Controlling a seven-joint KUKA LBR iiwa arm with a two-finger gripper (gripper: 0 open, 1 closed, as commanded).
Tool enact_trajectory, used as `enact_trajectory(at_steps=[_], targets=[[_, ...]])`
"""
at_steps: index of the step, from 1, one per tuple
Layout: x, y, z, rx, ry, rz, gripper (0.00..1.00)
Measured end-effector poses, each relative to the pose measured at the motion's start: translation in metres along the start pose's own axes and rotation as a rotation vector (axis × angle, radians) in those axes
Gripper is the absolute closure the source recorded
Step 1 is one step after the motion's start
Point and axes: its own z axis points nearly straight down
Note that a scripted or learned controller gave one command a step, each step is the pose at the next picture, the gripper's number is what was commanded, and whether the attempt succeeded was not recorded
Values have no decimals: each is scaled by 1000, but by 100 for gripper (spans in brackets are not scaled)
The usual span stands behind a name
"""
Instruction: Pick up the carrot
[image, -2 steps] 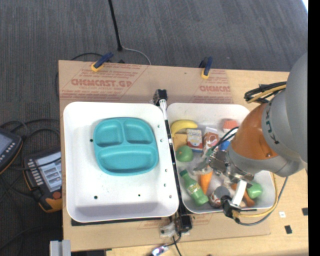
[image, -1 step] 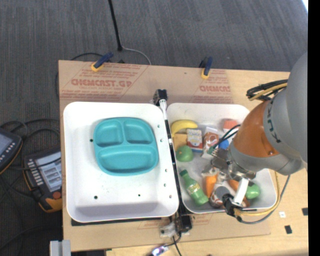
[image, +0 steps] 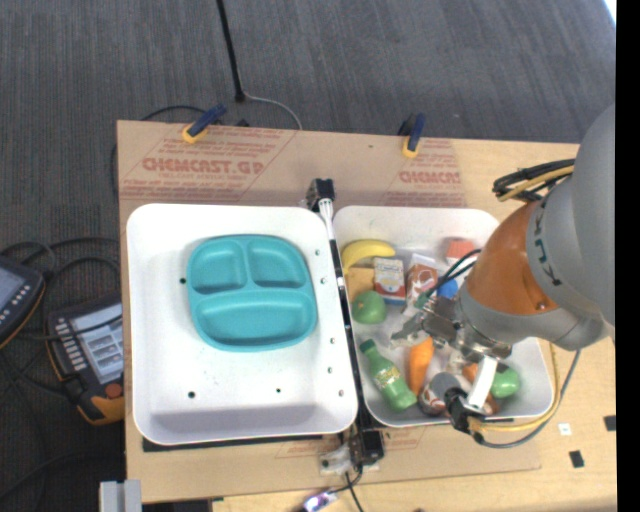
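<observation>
We're low over the carrot (image: 421, 361) with the gripper (image: 440, 358), jaw state we cannot tell, so we should centre before closing.

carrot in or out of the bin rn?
In. The carrot lies in the right bin among the other items, the gripper just above it. Whether the fingers hold it: cannot tell.

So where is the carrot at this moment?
The carrot lies in the right bin, toward its front middle, just right of the green bottle and directly beside the gripper.
</observation>
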Motion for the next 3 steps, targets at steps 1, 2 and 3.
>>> enact_trajectory(at_steps=[1,2,3], targets=[[0,0,-9,2,-1,-1,100],[6,-4,10,-1,-4,-259,100],[25,-16,-103,10,-6,-29,100]])
